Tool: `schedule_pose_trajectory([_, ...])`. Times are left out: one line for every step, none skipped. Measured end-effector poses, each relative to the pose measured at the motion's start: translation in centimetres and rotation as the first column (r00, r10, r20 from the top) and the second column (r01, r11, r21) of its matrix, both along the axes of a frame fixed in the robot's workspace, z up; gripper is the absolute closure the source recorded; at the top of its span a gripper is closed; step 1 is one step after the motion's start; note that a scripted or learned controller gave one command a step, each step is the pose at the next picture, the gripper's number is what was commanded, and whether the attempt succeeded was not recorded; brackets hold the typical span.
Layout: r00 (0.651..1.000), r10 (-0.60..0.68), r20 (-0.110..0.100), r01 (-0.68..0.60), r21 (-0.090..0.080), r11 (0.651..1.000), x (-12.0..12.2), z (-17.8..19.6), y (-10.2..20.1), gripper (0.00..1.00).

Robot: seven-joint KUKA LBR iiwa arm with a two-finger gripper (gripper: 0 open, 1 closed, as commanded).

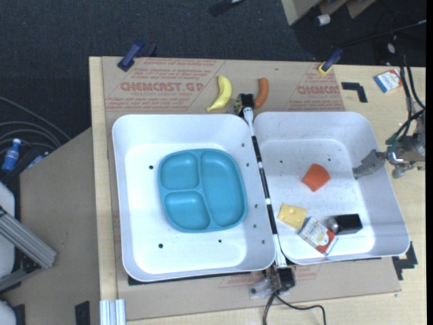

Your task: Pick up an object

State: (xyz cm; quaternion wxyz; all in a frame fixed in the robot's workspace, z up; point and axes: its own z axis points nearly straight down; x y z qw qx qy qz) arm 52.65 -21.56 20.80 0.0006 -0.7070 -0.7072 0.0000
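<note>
Orange block sits mid right bin, clear of the other items: looks light, stiff, flat-sided, so you pinch it across opposite faces. Gripper hangs at the bin's right wall, apart from it; open or closed, can't tell.

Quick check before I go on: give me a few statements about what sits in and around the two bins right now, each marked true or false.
1. The blue divided plate lies in the left bin. True.
2. The orange block lies on the blue plate. False: it lies in the right bin.
3. The yellow banana lies outside both bins, on the board behind them. True.
4. The hand holds the yellow cheese wedge. False: the wedge lies on the right bin's floor, apart from the hand.
</note>
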Motion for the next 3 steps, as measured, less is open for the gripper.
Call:
schedule_pose_trajectory([1.0,0.0,0.01,0.0,-0.003,1.0,3.7,-11.0,2.7,0.0])
schedule_pose_trajectory([1.0,0.001,0.016,-0.001,-0.003,1.0,11.5,-11.7,7.2,0.0])
schedule_pose_trajectory([1.0,0.003,0.02,-0.003,-0.002,1.0,11.6,-10.5,7.2,1.0])
